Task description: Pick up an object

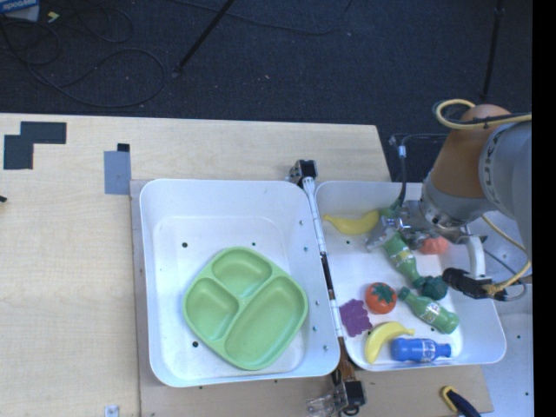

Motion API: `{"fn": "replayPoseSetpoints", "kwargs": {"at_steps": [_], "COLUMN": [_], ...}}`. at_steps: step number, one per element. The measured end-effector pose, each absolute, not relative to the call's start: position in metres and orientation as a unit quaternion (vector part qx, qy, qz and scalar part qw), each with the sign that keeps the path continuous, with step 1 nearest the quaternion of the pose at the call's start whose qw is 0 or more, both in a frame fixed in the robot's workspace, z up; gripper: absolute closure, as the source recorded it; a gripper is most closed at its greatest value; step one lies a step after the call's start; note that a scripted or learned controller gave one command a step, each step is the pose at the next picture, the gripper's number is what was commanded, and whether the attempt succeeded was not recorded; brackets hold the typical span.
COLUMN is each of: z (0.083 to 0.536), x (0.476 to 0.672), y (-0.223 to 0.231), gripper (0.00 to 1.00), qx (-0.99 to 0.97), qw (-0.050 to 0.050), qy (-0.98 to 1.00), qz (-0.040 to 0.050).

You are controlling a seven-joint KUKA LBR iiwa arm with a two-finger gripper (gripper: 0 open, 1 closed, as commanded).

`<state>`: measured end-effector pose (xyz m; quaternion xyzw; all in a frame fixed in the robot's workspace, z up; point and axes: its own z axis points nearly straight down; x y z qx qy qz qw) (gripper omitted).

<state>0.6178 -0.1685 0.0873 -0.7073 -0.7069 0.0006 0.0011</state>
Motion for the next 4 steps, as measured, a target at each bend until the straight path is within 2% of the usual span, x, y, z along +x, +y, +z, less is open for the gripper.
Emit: {"fn": "replayPoseSetpoints", "kwargs": {"at_steps": [1, 2, 3, 4], "z": [0.087, 0.087, 0.097, 0.197], "x": [0.643, 0.644, 0.644, 0.623], "y": [-0.165, -0.176, -0.176, -0.118], "gripper": [0.0, 0.0, 1.0, 1.0], "qx": [-0.707, -0.706, -0.706, -0.706], "qw": [0.002, 0.002, 0.002, 0.001], "qy": [-0.707, -0.708, -0.708, -0.708], "qz": [0.0015, 0.0017, 0.0017, 0.0006]}}
